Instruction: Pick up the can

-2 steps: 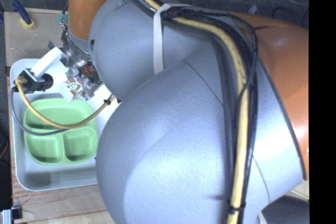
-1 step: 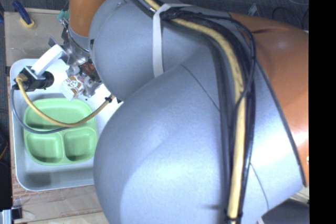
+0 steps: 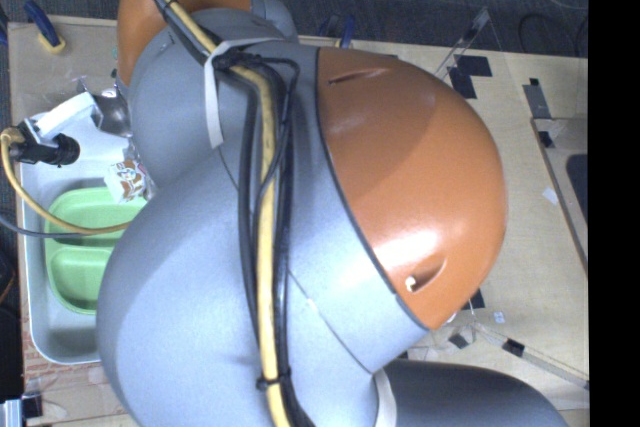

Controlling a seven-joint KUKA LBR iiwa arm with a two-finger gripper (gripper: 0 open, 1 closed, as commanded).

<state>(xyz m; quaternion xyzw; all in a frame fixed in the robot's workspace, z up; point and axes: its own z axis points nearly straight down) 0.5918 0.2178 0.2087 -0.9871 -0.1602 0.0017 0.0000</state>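
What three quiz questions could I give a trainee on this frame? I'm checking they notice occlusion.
1. True or false: the arm covers most of the bench.
2. What colour is the object in the left bin?
3. The cable along the arm is: A) yellow B) blue C) red

Key: 1 true; 2 green; 3 A.
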